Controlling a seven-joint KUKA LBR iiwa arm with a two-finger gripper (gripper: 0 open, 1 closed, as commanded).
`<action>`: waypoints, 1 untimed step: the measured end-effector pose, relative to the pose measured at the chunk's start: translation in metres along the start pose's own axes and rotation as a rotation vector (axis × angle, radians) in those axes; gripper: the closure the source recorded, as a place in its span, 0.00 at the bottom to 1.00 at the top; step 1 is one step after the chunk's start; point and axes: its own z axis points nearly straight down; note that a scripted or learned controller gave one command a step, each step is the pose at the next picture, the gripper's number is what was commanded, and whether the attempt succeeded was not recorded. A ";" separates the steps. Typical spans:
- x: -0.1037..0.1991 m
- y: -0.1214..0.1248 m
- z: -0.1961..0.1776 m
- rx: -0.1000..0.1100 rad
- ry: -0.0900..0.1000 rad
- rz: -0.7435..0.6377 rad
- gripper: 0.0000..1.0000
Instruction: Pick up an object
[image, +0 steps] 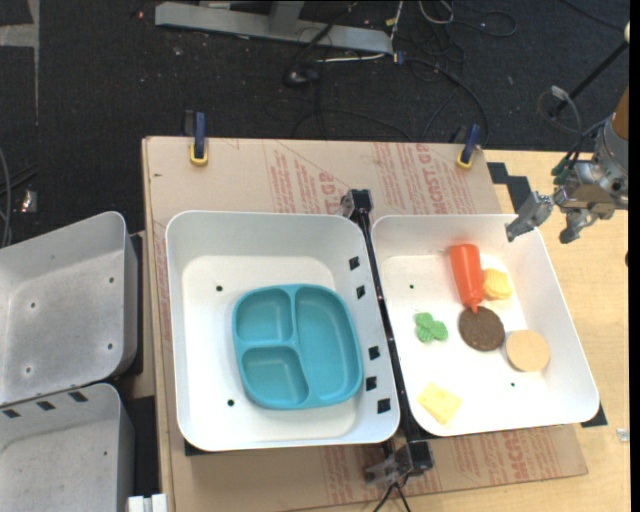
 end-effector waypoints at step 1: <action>0.001 0.002 -0.008 -0.012 -0.003 -0.003 0.00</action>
